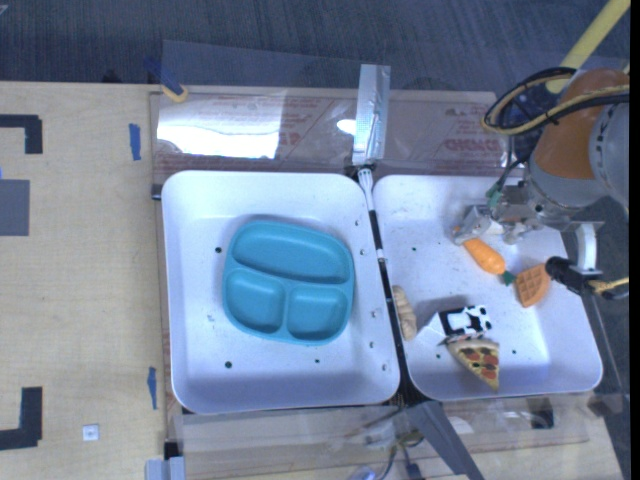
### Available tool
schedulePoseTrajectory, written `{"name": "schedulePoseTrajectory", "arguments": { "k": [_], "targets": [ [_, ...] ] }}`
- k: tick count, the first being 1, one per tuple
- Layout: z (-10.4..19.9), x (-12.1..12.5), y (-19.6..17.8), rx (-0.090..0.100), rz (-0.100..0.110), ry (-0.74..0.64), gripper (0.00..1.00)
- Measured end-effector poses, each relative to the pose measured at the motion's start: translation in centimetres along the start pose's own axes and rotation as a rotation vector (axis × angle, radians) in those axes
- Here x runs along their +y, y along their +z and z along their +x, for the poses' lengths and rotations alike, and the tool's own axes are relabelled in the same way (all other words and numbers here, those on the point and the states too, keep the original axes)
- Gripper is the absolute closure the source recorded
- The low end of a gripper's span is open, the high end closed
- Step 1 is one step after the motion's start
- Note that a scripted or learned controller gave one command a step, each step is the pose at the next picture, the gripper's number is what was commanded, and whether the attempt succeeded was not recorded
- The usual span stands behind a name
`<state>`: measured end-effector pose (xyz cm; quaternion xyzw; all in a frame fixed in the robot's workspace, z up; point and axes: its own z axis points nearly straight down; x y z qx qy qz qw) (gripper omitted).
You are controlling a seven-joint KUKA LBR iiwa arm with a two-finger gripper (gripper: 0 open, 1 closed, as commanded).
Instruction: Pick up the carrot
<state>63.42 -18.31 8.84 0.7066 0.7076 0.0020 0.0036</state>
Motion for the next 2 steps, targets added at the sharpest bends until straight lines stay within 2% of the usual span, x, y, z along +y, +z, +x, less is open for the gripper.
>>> {"name": "schedulePoseTrajectory", "arguments": {
  "k": [1, 2],
  "targets": [
    [0.1, 0.1, -1.0, 0.000, -0.001, -0.001, 1.00],
    [6.3, 3.7, -11.6, 0.002, -0.006, -0.067, 1.00]
  ]
}}
